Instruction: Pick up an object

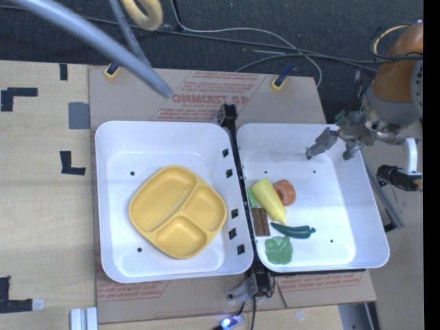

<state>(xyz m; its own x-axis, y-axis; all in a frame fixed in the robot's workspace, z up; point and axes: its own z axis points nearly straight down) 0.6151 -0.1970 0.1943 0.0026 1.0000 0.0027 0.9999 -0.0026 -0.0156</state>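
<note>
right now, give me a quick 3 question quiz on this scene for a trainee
1. True or false: the yellow divided plate lies in the left bin.
2. Which item lies nearest the gripper? A) green leafy piece B) orange-red round item C) dark green pepper
3. Are the gripper's fingers open or shut?

Key: 1 true; 2 B; 3 open, holding nothing, above the right bin's far corner.

Setting: robotics lab bench. Evidence: two white bins [110, 184] stood on a printed cardboard sheet [206, 98]; loose cables [275, 47] trailed behind; black tape marks [20, 98] dotted the wooden bench top [41, 205]; toy food [275, 208] served as props.
</note>
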